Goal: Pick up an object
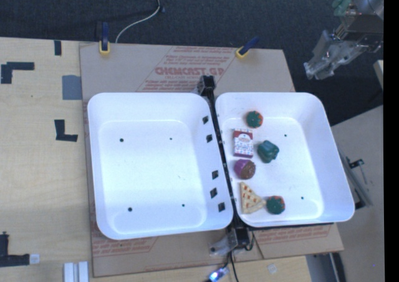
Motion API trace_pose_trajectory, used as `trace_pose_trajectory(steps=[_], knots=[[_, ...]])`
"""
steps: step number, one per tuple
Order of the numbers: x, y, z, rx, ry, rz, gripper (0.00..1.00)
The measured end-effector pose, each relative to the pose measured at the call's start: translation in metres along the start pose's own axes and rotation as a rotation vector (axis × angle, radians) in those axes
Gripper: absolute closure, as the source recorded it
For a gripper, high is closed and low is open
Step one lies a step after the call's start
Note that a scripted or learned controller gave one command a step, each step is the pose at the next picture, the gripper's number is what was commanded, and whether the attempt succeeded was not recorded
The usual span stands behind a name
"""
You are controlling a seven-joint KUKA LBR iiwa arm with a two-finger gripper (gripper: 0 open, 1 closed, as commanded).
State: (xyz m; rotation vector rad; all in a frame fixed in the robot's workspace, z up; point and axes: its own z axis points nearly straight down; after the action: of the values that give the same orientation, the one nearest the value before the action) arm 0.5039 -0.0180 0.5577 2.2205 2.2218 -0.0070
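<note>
The right bin (312,150) holds several small items along its left side: a green and red round piece (254,118), a red and white carton (242,143), a dark green pepper-like piece (268,151), a maroon round piece (244,168), a pizza slice (250,199) and a green and red piece (275,204). My gripper (319,70) hangs above and beyond the right bin's far right corner, well away from all the items. Nothing shows between its fingers.
The left bin (149,168) stands beside the right one, joined by a black clipped seam (215,156). Both rest on a cardboard sheet (187,68) clamped at the back by a yellow clip (104,47) and another (247,47). A white cable (146,19) runs behind.
</note>
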Motion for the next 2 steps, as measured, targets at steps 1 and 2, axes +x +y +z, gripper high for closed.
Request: trace_pose_trajectory(steps=[1,2], knots=[[0.000,0.000,0.000,0.000,0.000,0.000,0.00],[0.000,0.000,-0.010,0.000,-0.001,0.001,1.00]])
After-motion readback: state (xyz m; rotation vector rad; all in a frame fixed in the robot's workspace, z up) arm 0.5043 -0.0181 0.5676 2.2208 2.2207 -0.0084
